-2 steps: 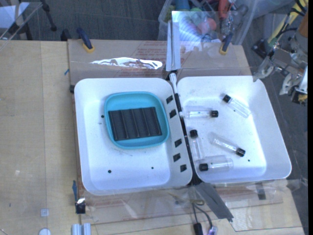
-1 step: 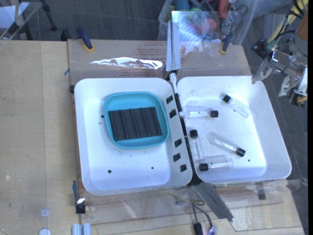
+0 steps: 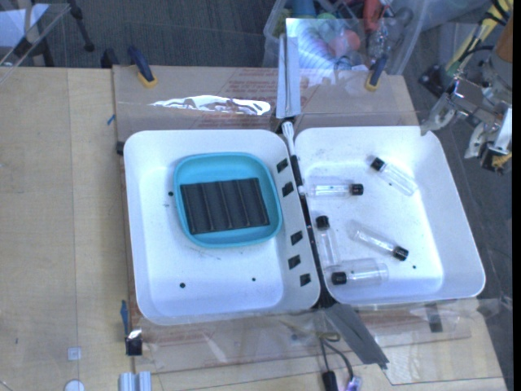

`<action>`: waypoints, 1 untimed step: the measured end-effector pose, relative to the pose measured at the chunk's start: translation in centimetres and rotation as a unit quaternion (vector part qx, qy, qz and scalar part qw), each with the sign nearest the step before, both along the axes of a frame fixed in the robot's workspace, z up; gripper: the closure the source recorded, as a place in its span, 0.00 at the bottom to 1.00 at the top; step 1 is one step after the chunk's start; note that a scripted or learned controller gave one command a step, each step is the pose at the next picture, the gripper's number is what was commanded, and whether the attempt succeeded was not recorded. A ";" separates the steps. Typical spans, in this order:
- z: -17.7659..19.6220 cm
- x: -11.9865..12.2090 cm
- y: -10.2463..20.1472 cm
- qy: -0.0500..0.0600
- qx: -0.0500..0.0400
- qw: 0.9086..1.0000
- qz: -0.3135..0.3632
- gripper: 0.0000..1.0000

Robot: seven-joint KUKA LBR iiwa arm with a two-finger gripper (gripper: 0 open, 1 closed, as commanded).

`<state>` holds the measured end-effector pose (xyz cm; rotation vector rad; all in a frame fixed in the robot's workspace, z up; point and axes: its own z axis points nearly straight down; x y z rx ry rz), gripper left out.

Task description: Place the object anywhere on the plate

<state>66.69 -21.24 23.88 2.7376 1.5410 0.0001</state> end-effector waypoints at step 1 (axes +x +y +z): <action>0.2 0.0 0.0 0.000 0.000 0.999 -0.033 0.00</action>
